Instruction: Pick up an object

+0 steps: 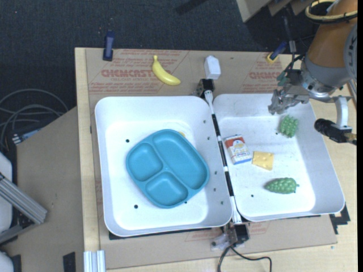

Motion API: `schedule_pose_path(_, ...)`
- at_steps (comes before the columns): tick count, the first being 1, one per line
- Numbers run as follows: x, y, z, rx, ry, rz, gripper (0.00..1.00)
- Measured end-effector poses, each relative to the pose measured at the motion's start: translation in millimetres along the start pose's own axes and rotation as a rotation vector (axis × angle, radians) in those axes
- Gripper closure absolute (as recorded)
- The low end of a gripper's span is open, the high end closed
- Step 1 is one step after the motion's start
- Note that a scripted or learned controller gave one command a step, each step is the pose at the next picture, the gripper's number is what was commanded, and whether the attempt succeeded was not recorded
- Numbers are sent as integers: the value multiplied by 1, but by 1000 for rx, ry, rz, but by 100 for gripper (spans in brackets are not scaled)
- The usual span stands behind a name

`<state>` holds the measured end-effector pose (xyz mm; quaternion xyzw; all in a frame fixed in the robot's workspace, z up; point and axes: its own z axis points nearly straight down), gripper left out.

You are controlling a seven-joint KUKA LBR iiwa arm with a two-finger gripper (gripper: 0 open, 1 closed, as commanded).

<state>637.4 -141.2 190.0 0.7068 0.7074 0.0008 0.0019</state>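
Two white bins share my desk (91, 152). My claw (279, 102) hovers over the right bin's (329, 180) far edge, spread or pinched I cannot tell. Below: two green grape bunches (288, 126) (282, 185), one cheese wedge (262, 160), one small carton (237, 149), open floor between. Left bin (113, 208): one blue tray (166, 167)

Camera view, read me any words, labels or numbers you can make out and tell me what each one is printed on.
"CHEMCAST": red print on the brown board under the bins, left of the banana.
Red print at the board's right, near the gripper: partly hidden, too blurred to read.
Smaller red lines on the board: too small to read.
Red and white box in the right bin: label too blurred to read.
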Motion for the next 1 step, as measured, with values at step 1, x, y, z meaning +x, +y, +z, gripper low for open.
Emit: schedule_pose_path(1, 0, -1, 2, 3, 1, 0, 0)
